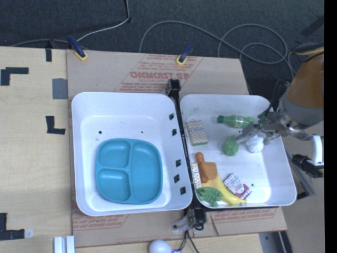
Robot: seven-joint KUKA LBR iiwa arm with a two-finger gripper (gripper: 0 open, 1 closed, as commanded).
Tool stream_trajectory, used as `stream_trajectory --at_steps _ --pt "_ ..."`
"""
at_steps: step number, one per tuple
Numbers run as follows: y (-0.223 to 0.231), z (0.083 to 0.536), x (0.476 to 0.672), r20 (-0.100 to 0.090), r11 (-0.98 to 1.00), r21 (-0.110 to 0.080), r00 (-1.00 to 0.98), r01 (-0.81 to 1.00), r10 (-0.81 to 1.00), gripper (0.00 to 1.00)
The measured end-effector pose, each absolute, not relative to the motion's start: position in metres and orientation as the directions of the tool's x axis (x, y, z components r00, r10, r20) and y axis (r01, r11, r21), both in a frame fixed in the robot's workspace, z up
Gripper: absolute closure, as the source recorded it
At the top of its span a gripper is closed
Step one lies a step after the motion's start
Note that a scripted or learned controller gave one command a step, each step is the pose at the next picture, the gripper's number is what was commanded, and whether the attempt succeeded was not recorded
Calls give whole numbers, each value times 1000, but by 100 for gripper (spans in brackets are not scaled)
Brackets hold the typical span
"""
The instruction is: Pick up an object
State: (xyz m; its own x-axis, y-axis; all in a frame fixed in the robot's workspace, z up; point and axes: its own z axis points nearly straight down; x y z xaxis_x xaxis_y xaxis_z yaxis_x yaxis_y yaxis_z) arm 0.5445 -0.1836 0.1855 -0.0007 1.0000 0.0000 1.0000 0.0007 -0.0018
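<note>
Nearest the camera, a banana (227, 193) and a snack packet (235, 184) lie in the right bin (274, 196). Beyond them sits green broccoli (230, 146), likely my target. My jaws (255, 139) hover just beside it; I cannot tell their spread. Farthest, a green bottle (235, 121).

"CHEMCAST GP" on cardboard sheet (158, 73)
</note>
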Motion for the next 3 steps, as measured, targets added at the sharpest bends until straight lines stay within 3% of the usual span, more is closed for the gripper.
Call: stream_trajectory --at_steps 1,2,3 --pt "-172 88 592 0 3 5 -3 1000 1000 0" --pt "-173 98 592 -3 4 4 -4 1000 1000 100" --pt "-76 184 513 1 3 -1 -3 1000 1000 100"
